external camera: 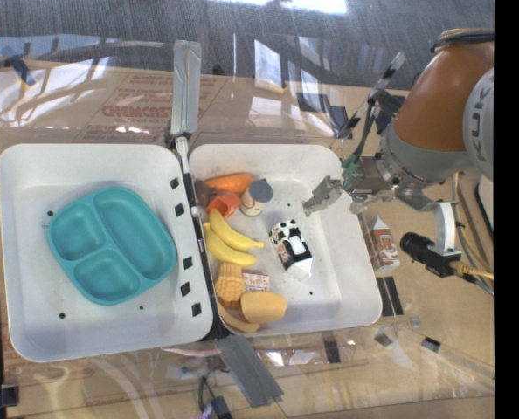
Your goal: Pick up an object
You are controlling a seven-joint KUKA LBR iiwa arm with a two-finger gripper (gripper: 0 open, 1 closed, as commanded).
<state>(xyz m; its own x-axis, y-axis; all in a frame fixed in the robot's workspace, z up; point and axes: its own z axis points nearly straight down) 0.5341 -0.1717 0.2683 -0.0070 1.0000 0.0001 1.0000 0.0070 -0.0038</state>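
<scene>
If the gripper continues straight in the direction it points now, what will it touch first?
Probably the black-and-white milk carton. The gripper points left and slightly down over the right bin; depth is unclear, so it could pass above toward the bananas.

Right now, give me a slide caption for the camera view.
KUKA arm's gripper hovers over the right bin of toy food, near the bananas and milk carton; teal tray in left bin.
</scene>
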